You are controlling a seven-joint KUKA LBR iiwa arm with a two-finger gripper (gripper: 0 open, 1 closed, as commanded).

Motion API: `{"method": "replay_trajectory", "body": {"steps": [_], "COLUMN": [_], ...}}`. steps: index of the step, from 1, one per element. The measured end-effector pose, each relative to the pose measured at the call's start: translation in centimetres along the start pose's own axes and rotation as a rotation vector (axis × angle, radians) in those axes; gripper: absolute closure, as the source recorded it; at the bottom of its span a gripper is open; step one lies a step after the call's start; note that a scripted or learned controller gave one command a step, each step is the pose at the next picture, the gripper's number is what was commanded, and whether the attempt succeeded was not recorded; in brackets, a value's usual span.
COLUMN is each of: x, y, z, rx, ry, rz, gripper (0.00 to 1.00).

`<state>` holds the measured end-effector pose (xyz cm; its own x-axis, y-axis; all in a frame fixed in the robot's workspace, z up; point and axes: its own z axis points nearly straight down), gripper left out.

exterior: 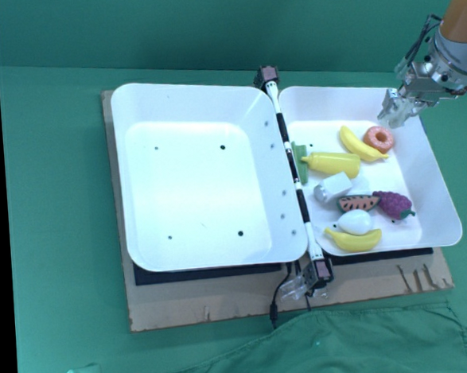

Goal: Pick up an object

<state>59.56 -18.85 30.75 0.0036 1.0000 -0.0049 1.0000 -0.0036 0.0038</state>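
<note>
The right bin (423,160) holds toy food: a pink-iced donut (380,138), a banana (358,144), a yellow bottle-like piece with a green end (328,164), a grey-white block (333,187), a watermelon slice (357,203), purple grapes (393,204), a white egg (355,222) and a second banana (354,240). My gripper (395,111) hangs over the bin's far right part, just above and right of the donut. Nothing shows between its fingers.
The left bin (137,117) lies beside the right one, with a black and white divider rail (290,166) between them. Both rest on a cardboard sheet (210,307) over green cloth. The arm (448,55) comes in from the upper right.
</note>
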Motion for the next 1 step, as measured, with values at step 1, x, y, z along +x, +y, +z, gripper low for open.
{"method": "replay_trajectory", "body": {"steps": [1], "x": [0.25], "y": [7.05], "z": [3.42], "rx": [-0.003], "ry": [0.000], "rz": [-0.004], "gripper": [1.00]}}
